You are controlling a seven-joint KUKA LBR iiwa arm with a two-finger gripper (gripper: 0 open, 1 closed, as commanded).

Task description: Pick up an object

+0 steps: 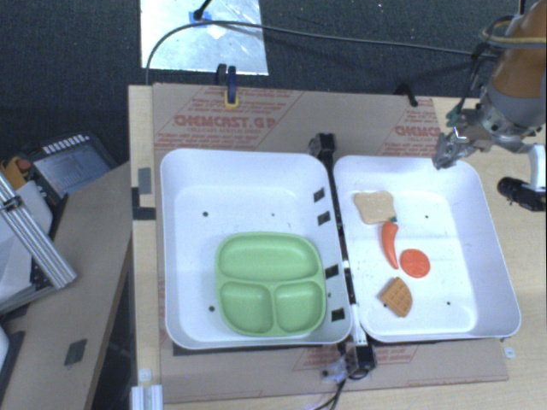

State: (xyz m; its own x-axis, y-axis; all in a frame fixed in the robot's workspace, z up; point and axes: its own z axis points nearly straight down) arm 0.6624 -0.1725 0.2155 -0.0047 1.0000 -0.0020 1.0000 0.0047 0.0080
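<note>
Gripper (446,154): above right bin's (491,229) far rim; grip state cannot be told.
Bin contents: beige bread slice (374,207), glossy carrot (390,243), tomato disc (415,263), waffle (396,297).
Left of it: green sectioned tray (269,281).

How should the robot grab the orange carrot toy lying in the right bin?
Probably best from straight above, pinching the long orange carrot toy across its narrow middle. It lies flat, pointing roughly up and down the right white bin, so its slim sides face left and right. The beige bread slice touches its top end, so stay lower. The pincer hovers near the bin's far corner.
</note>
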